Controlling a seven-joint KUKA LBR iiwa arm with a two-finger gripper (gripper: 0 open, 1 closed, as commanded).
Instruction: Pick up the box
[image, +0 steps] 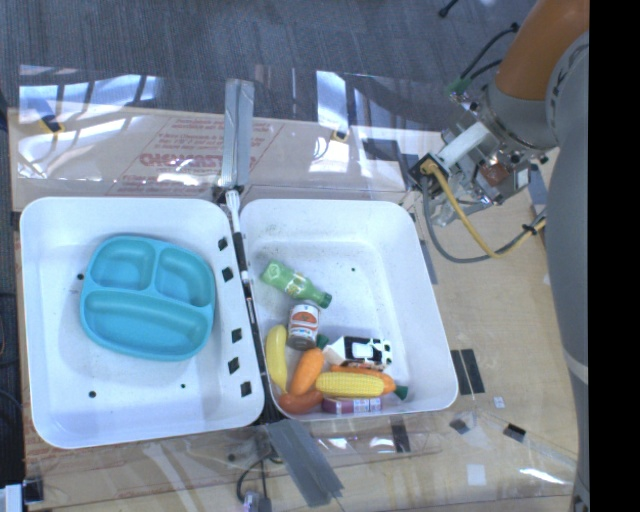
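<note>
A small black-and-white box (366, 350) lies near the front of the right bin (400, 225), just behind a corn cob (350, 383). A flat dark-red box (350, 405) is wedged under the corn against the bin's front wall, and only its edge shows. My gripper (488, 176) hangs above the bench past the right bin's back right corner, well away from both boxes, with nothing visibly in it.
The right bin also holds a green bottle (295, 284), a small jar (303, 325), a banana (276, 356) and a carrot (306, 370), crowded around the boxes. A blue divided plate (148, 296) lies in the left bin (50, 400).
</note>
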